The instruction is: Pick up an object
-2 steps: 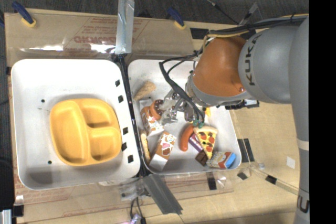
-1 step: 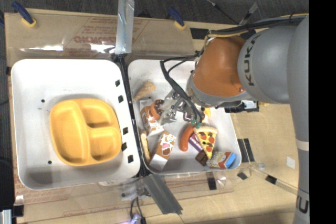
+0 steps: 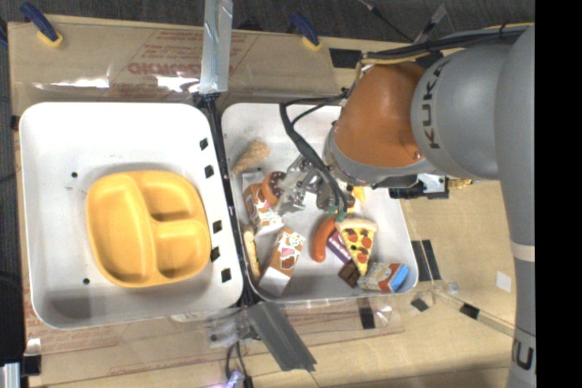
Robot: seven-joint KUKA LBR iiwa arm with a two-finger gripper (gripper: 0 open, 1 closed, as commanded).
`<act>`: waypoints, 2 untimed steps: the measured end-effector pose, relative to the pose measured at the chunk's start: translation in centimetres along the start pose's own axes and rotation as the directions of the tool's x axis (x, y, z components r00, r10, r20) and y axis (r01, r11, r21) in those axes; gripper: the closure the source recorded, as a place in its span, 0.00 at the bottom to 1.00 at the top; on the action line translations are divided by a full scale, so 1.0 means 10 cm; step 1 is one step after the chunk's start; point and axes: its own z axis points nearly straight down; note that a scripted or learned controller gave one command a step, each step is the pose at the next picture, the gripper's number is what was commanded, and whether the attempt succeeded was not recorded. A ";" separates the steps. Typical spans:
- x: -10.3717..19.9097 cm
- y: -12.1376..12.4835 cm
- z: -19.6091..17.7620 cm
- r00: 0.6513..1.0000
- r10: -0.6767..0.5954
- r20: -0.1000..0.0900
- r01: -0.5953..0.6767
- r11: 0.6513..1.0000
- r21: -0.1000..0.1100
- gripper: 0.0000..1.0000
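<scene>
Your hand (image 3: 305, 186) hangs low in the right bin (image 3: 400, 223), a metallic cluster among small plastic toy foods; you cannot tell its state. Just beside it lie a smooth red sausage (image 3: 321, 238) and a wedge-shaped pizza slice (image 3: 356, 241). The left bin (image 3: 55, 132) holds a glossy yellow divided tray (image 3: 145, 224), with bare white floor around it.

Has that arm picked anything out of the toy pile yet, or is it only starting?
Done: the arm has reached into the right bin, and the gripper is low among the toys. In hand: nothing visibly held; the hot dog and pizza slice lie on the floor. Left: grasp and lift. The yellow tray sits alone.
</scene>
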 end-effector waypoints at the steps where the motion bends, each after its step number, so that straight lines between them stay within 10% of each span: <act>1: -0.01 0.01 0.01 0.996 0.093 0.002 -0.093 0.996 0.001 0.00; 2: -0.20 0.11 0.12 0.995 0.098 -0.007 -0.098 0.995 0.005 0.00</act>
